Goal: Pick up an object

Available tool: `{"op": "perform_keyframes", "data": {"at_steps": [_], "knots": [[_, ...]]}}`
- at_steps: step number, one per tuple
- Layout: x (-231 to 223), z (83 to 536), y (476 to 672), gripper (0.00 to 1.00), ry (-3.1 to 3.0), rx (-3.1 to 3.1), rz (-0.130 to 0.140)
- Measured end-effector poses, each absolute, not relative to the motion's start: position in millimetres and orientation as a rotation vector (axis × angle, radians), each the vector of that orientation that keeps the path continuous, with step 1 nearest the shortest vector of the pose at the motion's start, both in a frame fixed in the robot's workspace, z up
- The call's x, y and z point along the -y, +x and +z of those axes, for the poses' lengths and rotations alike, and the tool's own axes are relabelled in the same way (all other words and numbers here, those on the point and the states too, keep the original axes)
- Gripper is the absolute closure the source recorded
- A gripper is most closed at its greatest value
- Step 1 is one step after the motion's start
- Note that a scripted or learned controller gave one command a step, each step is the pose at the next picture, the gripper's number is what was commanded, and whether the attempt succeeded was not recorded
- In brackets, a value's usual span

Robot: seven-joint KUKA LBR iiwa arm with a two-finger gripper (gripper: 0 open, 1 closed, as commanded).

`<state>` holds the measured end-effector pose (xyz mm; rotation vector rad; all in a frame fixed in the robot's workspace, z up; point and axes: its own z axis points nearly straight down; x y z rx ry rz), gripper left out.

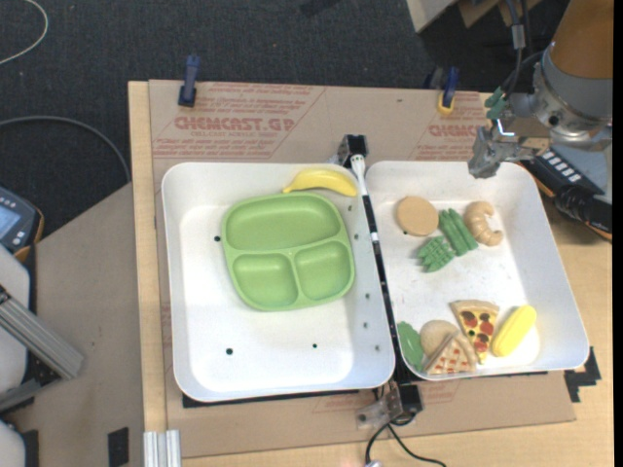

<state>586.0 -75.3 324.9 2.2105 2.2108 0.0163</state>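
Note:
The right bin [545, 261] holds several toy foods: a round tan cookie [417, 215], green beans [446, 240], a croissant [482, 222], a pizza slice [477, 323], a yellow corn piece [514, 330], and a green and tan item beside a second pizza slice [435, 346] at the front. My gripper [486, 157] hangs above the right bin's far edge, up and right of the croissant. Nothing shows between its fingers.
The left bin [195, 300] holds a green divided plate [288, 251], with a yellow banana [322, 181] at its far edge. A black clamp [352, 149] sits where the bins meet. Blue clips [189, 81] pin the cardboard sheet at the back.

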Motion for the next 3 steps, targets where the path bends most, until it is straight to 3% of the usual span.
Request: {"op": "perform_keyframes", "data": {"at_steps": [2, 3], "knots": [[107, 368, 498.5, 1.00, 2.225, -2.220, -0.001], [104, 545, 506.5, 1.00, 2.206, -2.210, 0.020]]}}
